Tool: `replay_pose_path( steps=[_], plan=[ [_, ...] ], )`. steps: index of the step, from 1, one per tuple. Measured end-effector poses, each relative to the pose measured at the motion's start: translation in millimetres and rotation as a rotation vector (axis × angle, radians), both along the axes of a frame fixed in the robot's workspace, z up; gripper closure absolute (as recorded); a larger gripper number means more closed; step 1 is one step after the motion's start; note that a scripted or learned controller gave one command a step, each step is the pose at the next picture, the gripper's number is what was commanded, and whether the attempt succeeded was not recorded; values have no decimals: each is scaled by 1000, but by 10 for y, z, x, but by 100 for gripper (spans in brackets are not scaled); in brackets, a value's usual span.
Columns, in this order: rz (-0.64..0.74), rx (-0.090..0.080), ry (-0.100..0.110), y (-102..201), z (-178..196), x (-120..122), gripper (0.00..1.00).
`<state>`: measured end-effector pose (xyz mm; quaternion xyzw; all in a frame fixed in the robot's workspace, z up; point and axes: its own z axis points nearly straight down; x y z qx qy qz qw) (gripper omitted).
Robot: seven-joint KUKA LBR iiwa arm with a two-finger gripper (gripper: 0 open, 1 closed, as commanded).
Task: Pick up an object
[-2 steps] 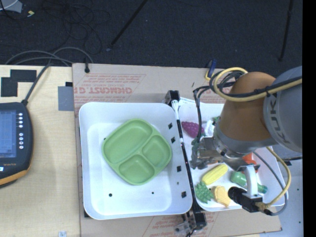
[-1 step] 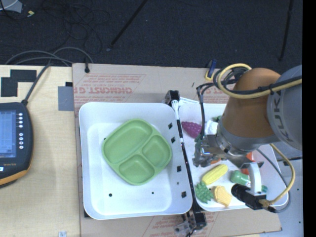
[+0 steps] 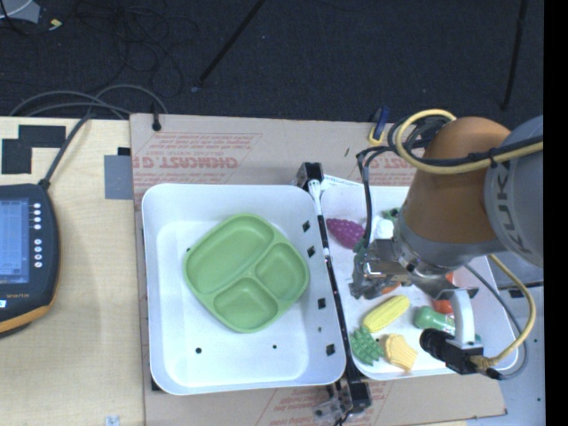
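My gripper [image 3: 371, 280] hangs low over the middle of the right bin [image 3: 347, 201], under the orange band of the arm. Just below it lies a yellow corn cob [image 3: 388, 311]. A bunch of purple grapes [image 3: 345, 231] sits up and to the left of the gripper. In the bin's front left corner lie a leafy green toy [image 3: 365, 345] and a small yellow toy [image 3: 401, 352]. A red and green piece [image 3: 438, 313] lies to the right of the corn. The arm hides much of the right bin.
The left bin [image 3: 169, 327] holds a green divided plate [image 3: 246, 272]. A raised divider [image 3: 325, 264] separates the two bins. A handheld control pendant [image 3: 22, 247] rests on the bench at far left.
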<state>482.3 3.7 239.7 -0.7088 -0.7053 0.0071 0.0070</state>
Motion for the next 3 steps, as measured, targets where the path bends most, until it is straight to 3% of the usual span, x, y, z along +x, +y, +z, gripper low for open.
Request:
replay_pose_path(
  steps=[1, 2, 3],
  plan=[
    [-3, 0, 6, -15, 80, 1, 100],
    [14, 2, -16, 894, 222, 217, 100],
    [8, 2, -29, 866, 1713, -56, 100]
  ],
)
